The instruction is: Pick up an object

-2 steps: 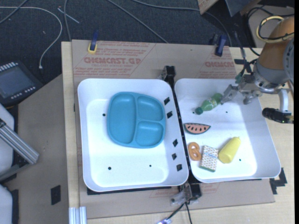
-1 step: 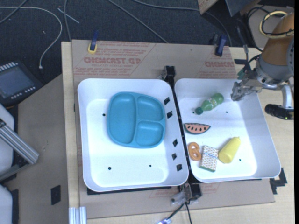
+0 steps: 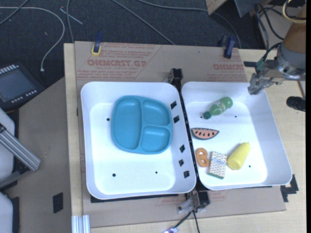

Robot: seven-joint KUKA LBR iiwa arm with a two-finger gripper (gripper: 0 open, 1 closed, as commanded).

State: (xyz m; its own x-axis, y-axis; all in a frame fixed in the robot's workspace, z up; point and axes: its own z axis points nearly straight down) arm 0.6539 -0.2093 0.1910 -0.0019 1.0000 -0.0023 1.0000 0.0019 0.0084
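Overhead, your view of the desk:
Gripper [image 3: 256,88]: over the right bin's [image 3: 277,144] far right corner; whether it is released or clenched, you cannot tell.
Right bin: bottle [image 3: 218,107], melon slice [image 3: 204,133], pretzel [image 3: 202,157], packet [image 3: 217,164], yellow piece [image 3: 238,156].
Left bin [image 3: 95,144]: blue plate [image 3: 142,124].

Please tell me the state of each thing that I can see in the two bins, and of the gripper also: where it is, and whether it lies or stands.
blue plate: flat in the left bin, nothing on it.
green bottle: lying on its side, right bin.
watermelon slice: lying flat, right bin.
pretzel: flat, touching the packet.
packet: lying flat.
yellow bottle: on its side.
gripper: above the right bin's far edge, holding nothing.
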